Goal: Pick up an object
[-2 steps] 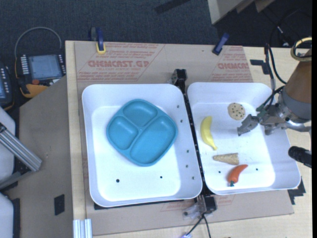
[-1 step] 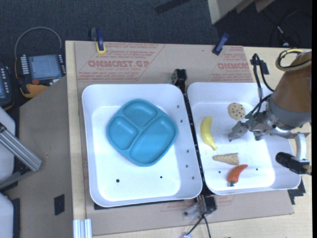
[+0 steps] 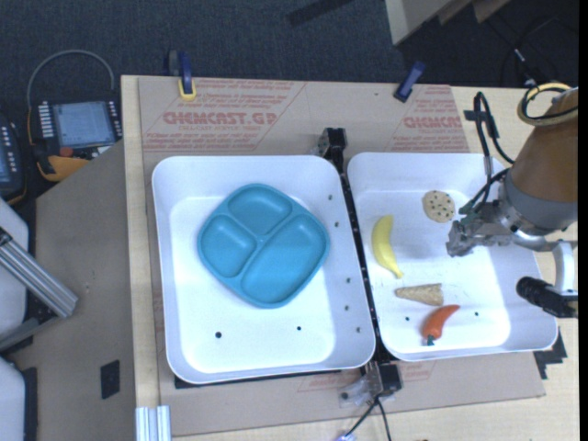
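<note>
1. Look down at the tabletop (image 3: 138,246). You see two white bins side by side on it.
2. The left bin (image 3: 184,338) holds a blue plate (image 3: 264,243). The plate has three parts and lies near the middle of the bin.
3. The right bin (image 3: 487,333) holds four small things.
4. The banana (image 3: 386,245) lies near the left wall of the right bin. It runs up and down in your view.
5. The cookie (image 3: 439,206) sits above and to the right of the banana. It is round with dark dots.
6. The tan wedge (image 3: 420,293) lies below the banana, near the middle of the bin.
7. The red pepper (image 3: 439,322) lies just below the wedge, near the front wall. Its green stem points down.
8. The arm (image 3: 551,168) comes in from your right, over the right side of the right bin.
9. The gripper (image 3: 462,237) hangs over the bin, to the right of the banana and just below the cookie.
10. The fingers are too dark and small to read. You cannot tell if they are wide or narrow.
11. Nothing shows between the fingers. All four small things lie on the bin floor, apart from the gripper.
</note>
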Controlling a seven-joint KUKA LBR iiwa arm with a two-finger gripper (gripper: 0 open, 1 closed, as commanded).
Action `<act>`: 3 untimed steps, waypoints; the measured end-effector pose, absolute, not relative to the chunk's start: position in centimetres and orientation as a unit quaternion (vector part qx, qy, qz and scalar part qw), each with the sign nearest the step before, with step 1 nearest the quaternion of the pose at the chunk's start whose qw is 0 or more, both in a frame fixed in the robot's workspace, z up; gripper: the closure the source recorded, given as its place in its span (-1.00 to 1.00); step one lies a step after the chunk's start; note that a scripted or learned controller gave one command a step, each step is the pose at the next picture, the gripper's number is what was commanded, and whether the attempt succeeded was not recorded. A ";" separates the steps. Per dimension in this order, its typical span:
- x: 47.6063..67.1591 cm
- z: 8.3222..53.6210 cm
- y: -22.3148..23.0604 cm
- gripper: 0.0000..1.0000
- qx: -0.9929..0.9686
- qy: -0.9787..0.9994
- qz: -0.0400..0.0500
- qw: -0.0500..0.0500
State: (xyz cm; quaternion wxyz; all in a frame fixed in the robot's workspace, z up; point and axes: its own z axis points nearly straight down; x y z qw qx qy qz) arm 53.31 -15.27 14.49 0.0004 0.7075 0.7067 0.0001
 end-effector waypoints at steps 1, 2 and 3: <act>53.1 18.9 -14.9 1.00 0.707 0.707 0.001 0.002; 53.2 22.7 -14.9 1.00 0.707 0.707 0.001 0.002; 53.2 23.6 -9.6 1.00 0.706 0.709 0.001 0.000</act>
